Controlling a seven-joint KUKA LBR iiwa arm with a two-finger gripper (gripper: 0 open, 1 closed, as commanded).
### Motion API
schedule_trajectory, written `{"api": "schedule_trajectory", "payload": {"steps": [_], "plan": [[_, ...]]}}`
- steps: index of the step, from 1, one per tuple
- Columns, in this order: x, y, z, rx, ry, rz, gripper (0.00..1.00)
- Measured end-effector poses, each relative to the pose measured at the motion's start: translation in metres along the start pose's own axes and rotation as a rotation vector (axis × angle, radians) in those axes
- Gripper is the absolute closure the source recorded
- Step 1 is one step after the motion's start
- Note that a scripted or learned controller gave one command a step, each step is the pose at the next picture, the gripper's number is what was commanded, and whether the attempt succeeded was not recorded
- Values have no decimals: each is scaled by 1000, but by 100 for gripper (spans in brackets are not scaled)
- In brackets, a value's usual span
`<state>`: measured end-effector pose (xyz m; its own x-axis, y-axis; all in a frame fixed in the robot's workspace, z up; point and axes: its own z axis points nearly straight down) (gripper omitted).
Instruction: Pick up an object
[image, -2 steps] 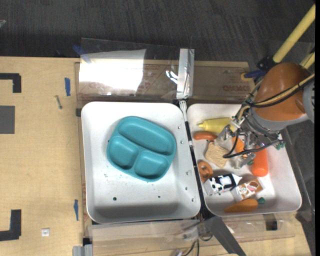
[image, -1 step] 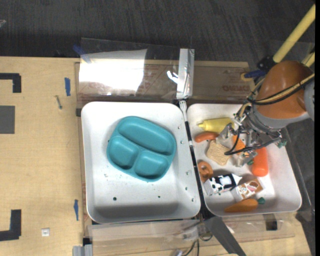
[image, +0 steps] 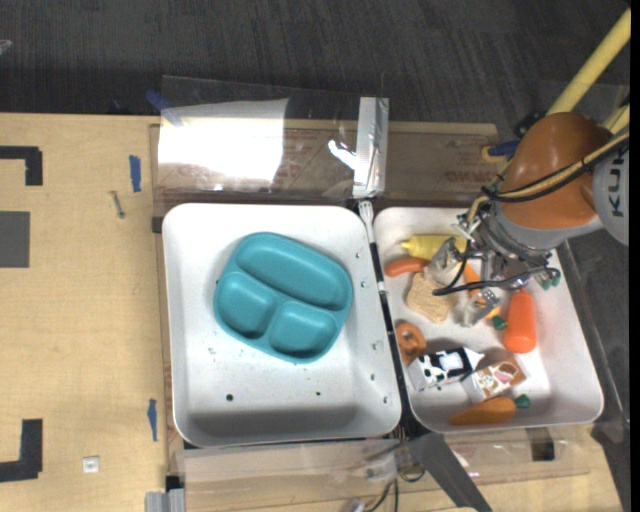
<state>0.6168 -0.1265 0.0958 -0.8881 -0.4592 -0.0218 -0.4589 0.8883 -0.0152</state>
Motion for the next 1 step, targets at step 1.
{"api": "schedule_trajectory", "payload": {"steps": [1], "plan": [[-5,-1,-15,6,-16,2,100]]}}
